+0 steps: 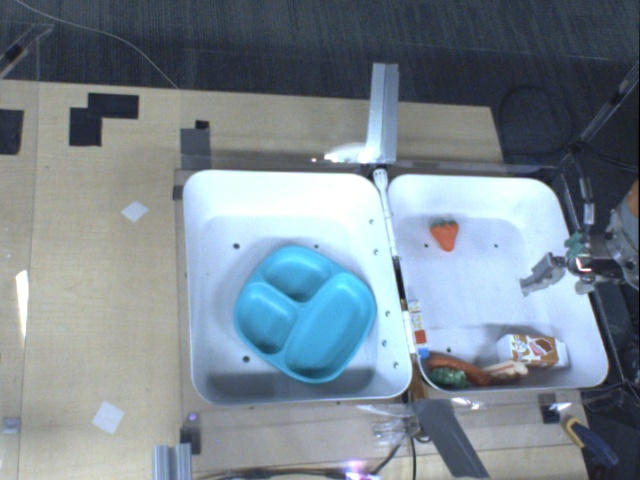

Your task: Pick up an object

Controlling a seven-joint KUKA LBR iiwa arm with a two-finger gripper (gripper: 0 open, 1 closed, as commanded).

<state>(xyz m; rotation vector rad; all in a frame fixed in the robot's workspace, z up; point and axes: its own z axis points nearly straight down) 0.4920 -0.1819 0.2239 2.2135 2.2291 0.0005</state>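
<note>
While the end effector hangs at the right side of the right bin, nothing sits between its fingers. They are small and blurry, so I cannot tell if they are spread or pressed together.

Things to pick lie in that same bin. A little orange strawberry toy rests alone near the top, well apart from the rest. A small carton lies on its side near the bottom wall. Just beside it, in the bottom left corner, sit a green and brown pile of toy food. The left bin has a blue split plate.

I think the strawberry is the easy pick, since it has room all around it. A good try would come straight down over its middle, fingers wide, then squeeze softly. The carton is close to the wall, so fingers could bump there.
</note>
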